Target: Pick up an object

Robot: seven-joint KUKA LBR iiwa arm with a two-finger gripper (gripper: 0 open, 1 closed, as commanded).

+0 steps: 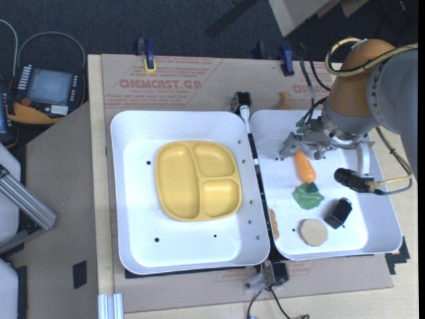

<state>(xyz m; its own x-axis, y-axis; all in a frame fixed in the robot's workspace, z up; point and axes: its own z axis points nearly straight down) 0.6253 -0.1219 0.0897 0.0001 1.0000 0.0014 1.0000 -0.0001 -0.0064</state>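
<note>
Right bin (pixel 378 241): holds end effector (pixel 307 145), fingers spread, poised just above carrot (pixel 305 167). Green piece (pixel 308 196) close below carrot. Risk: carrot rolling from closing fingers; neighbouring piece possibly nudged.

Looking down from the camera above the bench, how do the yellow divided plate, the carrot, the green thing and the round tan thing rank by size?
1. Yellow divided plate, by far the largest.
2. Carrot, longer than the rest but thin.
3. Green thing and round tan thing: these look about alike, so I would not rank one over the other.
</note>
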